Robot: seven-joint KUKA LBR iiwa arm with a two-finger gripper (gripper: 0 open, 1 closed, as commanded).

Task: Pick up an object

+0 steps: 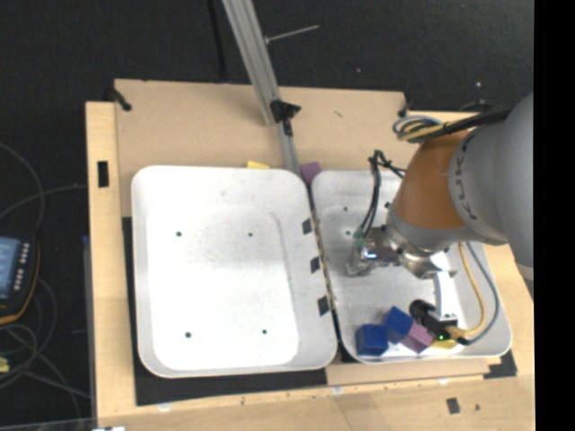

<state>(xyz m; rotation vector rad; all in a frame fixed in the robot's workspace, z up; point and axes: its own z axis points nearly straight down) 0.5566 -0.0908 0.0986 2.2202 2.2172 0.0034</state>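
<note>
Nothing looks lifted yet — the pincer [364,263] sits low in the right bin [346,196], its state unclear. Blue blocks [382,330] and a purple block [418,335] wait near the bin's front edge.

**Single fixed overhead view**

We look down at a slant from above the table [225,124], far enough back to take in both white bins [216,268] whole, with the arm [458,196] entering from our right.
</note>
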